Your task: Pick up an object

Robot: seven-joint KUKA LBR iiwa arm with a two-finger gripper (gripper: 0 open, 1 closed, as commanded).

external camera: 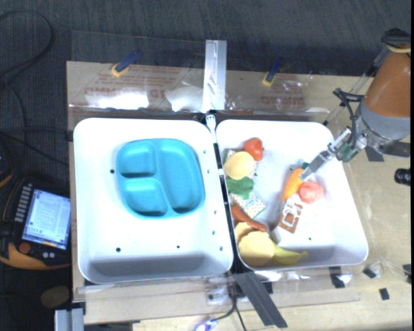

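Observation:
My gripper (309, 167) reaches down into the right bin (345, 216) from the right, its tip just above the upper end of an orange carrot (292, 182). A pink-red round object (312, 192) lies right beside the carrot, under the gripper's tip. I see nothing lifted off the bin floor. A small orange-and-white packet (290, 217) lies a little below the carrot. Along the bin's left side sit a red tomato (253, 147), a yellow round fruit (239, 164), a green item (239, 185) and a checkered box (252, 204).
A yellow pear-like fruit (255, 245) and a banana (290, 256) lie at the right bin's front. The left bin (96, 247) holds a blue divided plate (159, 176). The grey-and-orange arm (390, 95) stands over the bench's right edge. A tablet (43, 218) lies at the far left.

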